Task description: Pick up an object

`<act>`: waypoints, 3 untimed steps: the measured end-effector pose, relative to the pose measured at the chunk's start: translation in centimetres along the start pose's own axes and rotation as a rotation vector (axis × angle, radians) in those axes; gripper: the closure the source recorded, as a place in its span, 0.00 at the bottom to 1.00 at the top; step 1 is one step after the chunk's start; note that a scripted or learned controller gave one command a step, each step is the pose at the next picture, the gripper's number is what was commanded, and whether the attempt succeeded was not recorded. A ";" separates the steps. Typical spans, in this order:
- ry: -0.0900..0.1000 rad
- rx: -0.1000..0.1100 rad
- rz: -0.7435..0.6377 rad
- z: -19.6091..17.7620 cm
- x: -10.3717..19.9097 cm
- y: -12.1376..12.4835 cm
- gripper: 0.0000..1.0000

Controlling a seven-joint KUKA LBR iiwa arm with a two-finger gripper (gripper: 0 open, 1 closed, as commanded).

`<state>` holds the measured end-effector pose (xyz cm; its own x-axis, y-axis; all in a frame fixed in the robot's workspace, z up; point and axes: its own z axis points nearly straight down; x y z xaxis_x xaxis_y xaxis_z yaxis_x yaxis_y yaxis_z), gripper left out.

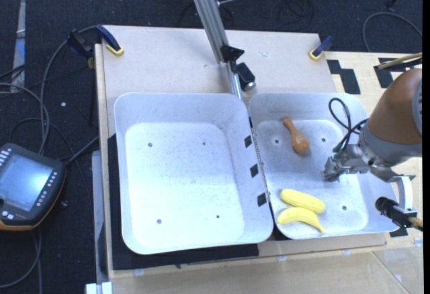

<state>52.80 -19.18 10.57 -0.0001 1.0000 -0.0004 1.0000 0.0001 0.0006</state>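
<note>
From the camera above, the desk point(201, 58) carries two white bins side by side. The left bin point(134, 118) lies bare. The right bin point(269, 111) holds a wooden spoon point(295, 137) toward its far side and two bananas point(302, 209) lying together near its near edge. The arm point(396, 118) reaches in from the right, and the gripper point(334, 170) sits low in the right part of that bin, right of the spoon and farther back than the bananas, touching neither. How far the jaws stand apart I cannot tell, and nothing shows between them. The step in hand looks like the approach: no object is lifted yet. The next move calls for centring over one object, likely the spoon or a banana, then descending and closing squarely on it.
</note>
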 end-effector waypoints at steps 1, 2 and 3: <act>-0.001 -0.003 0.001 -5.2 -0.8 -0.6 1.00; -0.001 -0.004 0.000 -11.0 -0.7 -1.3 1.00; 0.000 -0.003 0.000 -15.2 -0.7 -1.2 1.00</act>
<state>51.61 -19.89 25.78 -0.0005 1.0000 -0.0009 1.0000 0.0005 0.0031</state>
